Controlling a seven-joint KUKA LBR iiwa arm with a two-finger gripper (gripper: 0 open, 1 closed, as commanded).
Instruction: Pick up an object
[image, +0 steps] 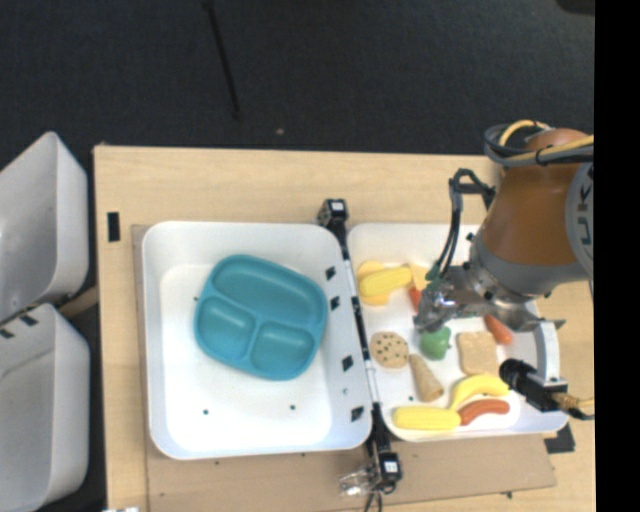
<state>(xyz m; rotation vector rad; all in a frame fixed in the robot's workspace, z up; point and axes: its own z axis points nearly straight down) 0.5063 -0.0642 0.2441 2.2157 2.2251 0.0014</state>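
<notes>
You have the teal sectioned plastic plate (261, 316) lying in the left white bin (170, 420), and at its 3 o'clock the right white bin (385, 238) holds the toy foods, round tan cookie (389, 349) nearest.

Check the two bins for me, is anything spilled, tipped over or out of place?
Nothing stands out. The blue plate lies flat in the left bin; the toy foods sit loose inside the right bin, none over its rim.
</notes>
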